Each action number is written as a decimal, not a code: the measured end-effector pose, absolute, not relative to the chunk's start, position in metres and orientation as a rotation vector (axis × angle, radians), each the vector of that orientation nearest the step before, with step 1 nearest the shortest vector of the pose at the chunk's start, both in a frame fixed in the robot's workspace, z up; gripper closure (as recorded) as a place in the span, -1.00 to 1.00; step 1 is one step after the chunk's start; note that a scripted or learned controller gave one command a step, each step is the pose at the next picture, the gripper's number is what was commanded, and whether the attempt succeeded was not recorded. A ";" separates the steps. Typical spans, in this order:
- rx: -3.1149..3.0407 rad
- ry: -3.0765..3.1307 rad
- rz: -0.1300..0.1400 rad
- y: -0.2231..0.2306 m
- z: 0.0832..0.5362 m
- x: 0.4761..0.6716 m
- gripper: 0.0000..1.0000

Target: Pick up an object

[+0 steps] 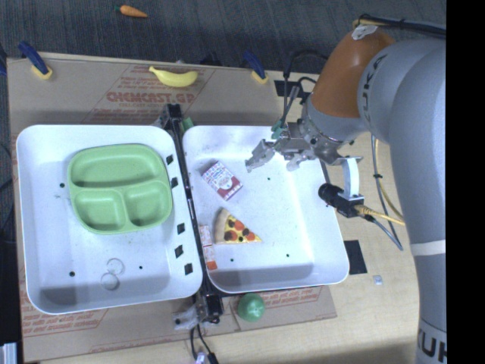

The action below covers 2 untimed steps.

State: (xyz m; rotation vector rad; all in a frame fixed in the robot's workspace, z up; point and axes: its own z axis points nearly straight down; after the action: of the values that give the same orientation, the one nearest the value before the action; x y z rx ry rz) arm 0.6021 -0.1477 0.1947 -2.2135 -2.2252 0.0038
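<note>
In the right bin lie a small red and white carton and a toy pizza slice. My gripper hangs over the upper part of this bin, up and to the right of the carton. Its fingers are spread apart and point down to the left, with nothing between them. The pizza slice lies lower, toward the bin's front left.
The left bin holds a green divided tray. A yellow banana lies on the cardboard behind the bins. A green ball sits in front of the right bin. An orange carrot lies on the floor far back.
</note>
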 end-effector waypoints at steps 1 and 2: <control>-2.208 -2.229 0.004 -0.147 0.205 0.603 1.00; -2.209 -2.230 0.003 -0.061 0.223 0.575 1.00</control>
State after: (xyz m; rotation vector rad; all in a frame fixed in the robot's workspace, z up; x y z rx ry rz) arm 0.5745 -0.0614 0.2231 -2.2087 -2.2297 0.0033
